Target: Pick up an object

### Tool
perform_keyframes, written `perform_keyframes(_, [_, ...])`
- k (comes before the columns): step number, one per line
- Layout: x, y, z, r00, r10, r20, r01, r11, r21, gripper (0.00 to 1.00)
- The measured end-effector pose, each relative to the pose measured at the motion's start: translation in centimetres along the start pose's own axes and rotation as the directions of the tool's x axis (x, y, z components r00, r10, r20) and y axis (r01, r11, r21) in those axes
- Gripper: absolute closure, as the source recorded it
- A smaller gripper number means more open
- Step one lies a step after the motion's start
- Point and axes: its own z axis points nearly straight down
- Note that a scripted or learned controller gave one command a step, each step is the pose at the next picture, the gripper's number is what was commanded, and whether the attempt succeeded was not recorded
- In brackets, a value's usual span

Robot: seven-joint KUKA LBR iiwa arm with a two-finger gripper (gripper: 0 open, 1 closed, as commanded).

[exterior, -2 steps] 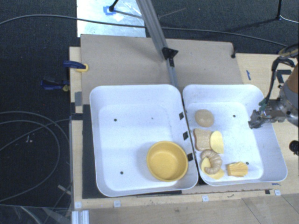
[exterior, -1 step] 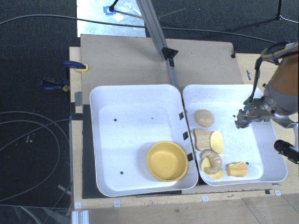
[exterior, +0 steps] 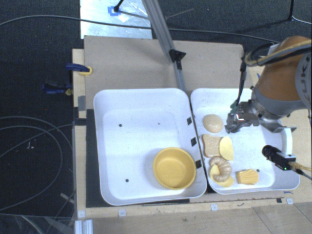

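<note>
At the lower middle of the frame, a yellow bowl (exterior: 174, 167) sits in the left bin (exterior: 112, 130). The right bin (exterior: 253, 179), lower right, holds a round bun (exterior: 213, 123), a bread slice (exterior: 211, 145), a yellow chip (exterior: 226, 148), a croissant (exterior: 221, 168) and a ridged yellow wedge (exterior: 247, 177). The gripper (exterior: 236, 122) hangs just right of the bun; whether it is spread or pinching anything cannot be told.
</note>
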Motion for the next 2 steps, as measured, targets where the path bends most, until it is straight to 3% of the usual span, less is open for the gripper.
perform_keyframes(2, [11.9, 1.1, 1.2, 1.0, 0.0, 0.0, 0.0, 1.0, 0.001, 1.0])
